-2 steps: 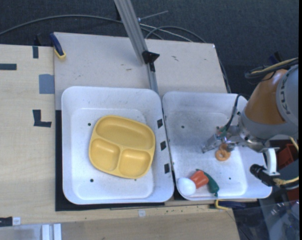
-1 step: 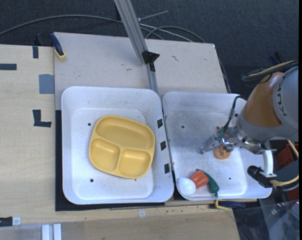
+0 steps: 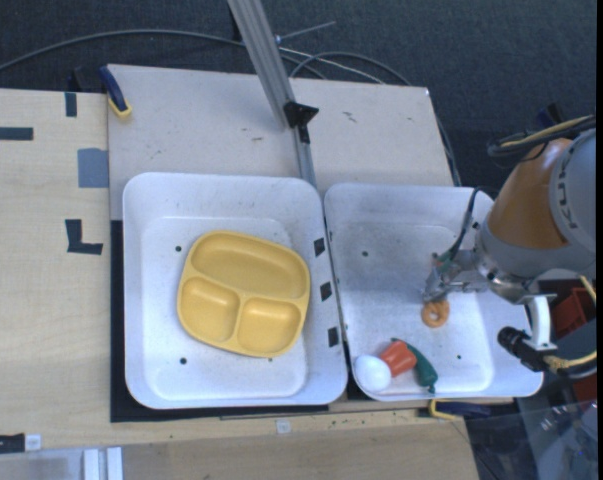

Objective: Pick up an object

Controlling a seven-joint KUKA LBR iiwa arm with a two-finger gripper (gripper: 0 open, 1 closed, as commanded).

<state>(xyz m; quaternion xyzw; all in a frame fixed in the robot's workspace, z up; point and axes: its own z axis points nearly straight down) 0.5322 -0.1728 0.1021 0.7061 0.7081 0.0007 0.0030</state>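
In the right bin (image 3: 381,223) my gripper (image 3: 439,286) hangs low over the floor, just above a small tan doughnut-shaped object (image 3: 435,314). The ring lies right beneath the fingertips; I cannot see whether they touch it. Nearer the bin's front edge lie a white egg-like ball (image 3: 372,372) and a red-orange piece with a green end (image 3: 409,360), side by side. The arm's orange band (image 3: 526,208) rises to the right of the gripper.
The left bin (image 3: 146,268) holds a yellow three-compartment plate (image 3: 245,292). A grey metal pole (image 3: 271,58) slants down from the top to the ridge between the bins. Cables run across the dark floor behind the bench.
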